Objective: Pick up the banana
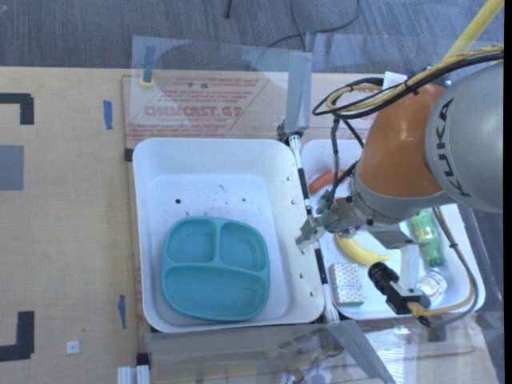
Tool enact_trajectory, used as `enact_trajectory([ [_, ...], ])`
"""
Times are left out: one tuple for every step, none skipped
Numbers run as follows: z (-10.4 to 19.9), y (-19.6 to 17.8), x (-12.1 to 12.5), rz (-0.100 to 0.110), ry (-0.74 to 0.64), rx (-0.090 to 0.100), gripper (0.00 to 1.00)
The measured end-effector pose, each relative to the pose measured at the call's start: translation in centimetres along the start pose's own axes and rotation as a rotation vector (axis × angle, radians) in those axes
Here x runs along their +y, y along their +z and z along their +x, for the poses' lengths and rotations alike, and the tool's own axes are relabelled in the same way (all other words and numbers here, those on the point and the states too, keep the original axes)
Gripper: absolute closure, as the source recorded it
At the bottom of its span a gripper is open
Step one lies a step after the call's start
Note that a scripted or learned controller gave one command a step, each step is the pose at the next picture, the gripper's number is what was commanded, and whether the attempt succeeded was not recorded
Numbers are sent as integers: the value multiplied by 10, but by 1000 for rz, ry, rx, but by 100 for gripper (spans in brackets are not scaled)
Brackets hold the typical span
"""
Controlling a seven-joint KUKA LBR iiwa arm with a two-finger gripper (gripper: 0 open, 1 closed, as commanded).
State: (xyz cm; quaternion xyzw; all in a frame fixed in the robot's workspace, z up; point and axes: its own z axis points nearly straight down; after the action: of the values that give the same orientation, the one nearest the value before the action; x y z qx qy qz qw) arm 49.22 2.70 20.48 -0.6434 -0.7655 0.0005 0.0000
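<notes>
Camera view is giving me both white bins from above, and I am taking the right bin (472, 282) as my landmark. My arm (436, 146) is reaching in from the right and hanging over that bin's middle, its grey body and orange band covering much of the bin's floor. The gripper (316, 230) is sitting at the bin's left rim, just beside the divider between the two bins; I am not able to tell how it is set, because the wrist is hiding it.

The banana (360, 252) is lying on the floor of the right bin, left of centre, partly under the wrist and just beside the gripper. Nearer the bin's front edge, a small patterned sponge (346, 284) is resting just below the banana. Toward the bin's right side, a green bottle (428, 238) is lying. Against the bin's far left corner, something orange (322, 182) is peeking out. Left of the right bin, a teal divided plate (214, 269) is sitting in the left bin (212, 162).
</notes>
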Motion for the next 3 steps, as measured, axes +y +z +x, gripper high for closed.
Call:
enact_trajectory([
  [-50, 22, -22, 3, 29, 2, 0],
  [-71, 22, -25, 1, 31, 1, 0],
  [-125, 105, -14, 1, 20, 2, 0],
])
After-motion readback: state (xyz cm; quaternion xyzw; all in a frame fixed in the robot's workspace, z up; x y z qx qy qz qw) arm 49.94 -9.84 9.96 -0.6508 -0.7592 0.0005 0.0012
